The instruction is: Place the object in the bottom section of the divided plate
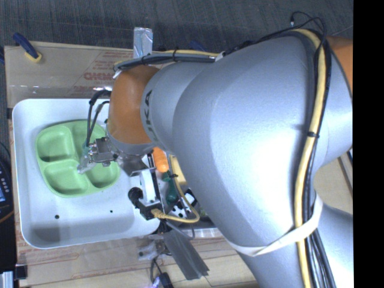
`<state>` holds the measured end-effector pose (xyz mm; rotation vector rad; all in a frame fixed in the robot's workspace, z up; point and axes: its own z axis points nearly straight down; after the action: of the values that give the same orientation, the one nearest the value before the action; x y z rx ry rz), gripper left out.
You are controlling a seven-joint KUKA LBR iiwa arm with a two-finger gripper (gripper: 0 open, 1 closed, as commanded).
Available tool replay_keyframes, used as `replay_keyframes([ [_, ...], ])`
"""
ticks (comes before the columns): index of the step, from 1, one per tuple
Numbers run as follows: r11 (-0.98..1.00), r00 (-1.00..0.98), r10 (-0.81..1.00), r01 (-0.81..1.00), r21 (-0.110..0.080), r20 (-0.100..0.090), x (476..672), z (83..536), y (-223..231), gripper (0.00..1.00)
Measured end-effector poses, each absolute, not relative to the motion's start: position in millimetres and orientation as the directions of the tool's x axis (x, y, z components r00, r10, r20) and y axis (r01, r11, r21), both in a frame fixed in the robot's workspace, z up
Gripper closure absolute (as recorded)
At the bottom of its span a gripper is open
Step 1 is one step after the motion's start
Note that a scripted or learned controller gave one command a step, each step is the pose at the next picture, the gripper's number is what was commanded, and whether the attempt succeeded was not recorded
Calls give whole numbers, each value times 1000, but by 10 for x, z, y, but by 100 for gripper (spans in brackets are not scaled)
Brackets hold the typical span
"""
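1. Nearest the camera, a grey metal bracket (183, 258) lies on the wooden bench (90, 260), just off the near edge of the left bin.
2. The left white bin (72, 224) has a bare near floor; the green divided plate (60, 161) sits flat in its far half, towards the left wall.
3. The plate's wide near section (69, 180) holds nothing that can be seen. Its two smaller sections lie beyond it, the right one partly hidden by the wrist.
4. The gripper (91, 159) hangs over the right part of the plate, about where the dividing ridges meet. Whether it is open, closed or gripping anything cannot be told; no object can be made out in it.
5. Just right of the plate, under the wrist, an orange item (159, 159) and a dark green item (172, 189) show where the two bins meet. Which one is the task's object cannot be told.
6. The grey arm (252, 149), with its orange band (129, 113), covers the right side of the scene.
7. Farthest back, a brown board with red print (72, 71) lies behind the bin, with a blue-and-yellow clamp (27, 47) at its far left corner.
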<state>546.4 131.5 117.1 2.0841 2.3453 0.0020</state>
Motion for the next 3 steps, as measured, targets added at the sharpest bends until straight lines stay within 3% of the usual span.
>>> replay_keyframes([
  [1,43,-43,999,999,-7,-2,5663,2164,1550,0],
  [2,-43,43,999,999,-12,-5,6432,1357,1979,0],
  [3,-408,408,913,913,-6,-5,6553,1947,2195,0],
])
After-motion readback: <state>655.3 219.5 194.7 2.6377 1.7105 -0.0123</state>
